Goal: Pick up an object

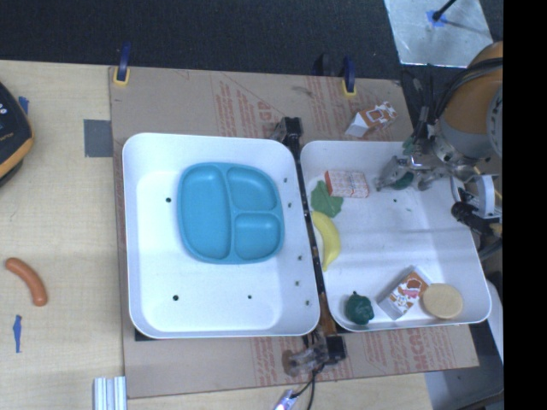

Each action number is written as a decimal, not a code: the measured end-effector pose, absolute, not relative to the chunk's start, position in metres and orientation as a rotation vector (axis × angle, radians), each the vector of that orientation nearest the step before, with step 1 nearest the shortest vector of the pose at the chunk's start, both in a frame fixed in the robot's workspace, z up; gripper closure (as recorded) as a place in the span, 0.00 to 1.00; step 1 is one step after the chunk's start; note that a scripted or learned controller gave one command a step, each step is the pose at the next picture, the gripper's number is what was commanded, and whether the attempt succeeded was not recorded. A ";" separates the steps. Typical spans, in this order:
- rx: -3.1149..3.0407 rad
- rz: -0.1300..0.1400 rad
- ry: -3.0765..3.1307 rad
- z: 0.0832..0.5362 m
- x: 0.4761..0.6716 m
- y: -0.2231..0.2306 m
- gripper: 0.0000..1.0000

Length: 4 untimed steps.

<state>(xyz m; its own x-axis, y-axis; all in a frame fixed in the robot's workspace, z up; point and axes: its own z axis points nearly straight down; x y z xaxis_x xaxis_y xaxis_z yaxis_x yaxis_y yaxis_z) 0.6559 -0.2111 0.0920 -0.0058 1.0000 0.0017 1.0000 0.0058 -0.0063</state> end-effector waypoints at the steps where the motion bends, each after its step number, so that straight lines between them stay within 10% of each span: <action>1: -2.211 0.005 -2.224 0.092 0.656 -0.211 0.00; 4: -2.211 0.005 -2.224 0.092 0.656 -0.211 0.00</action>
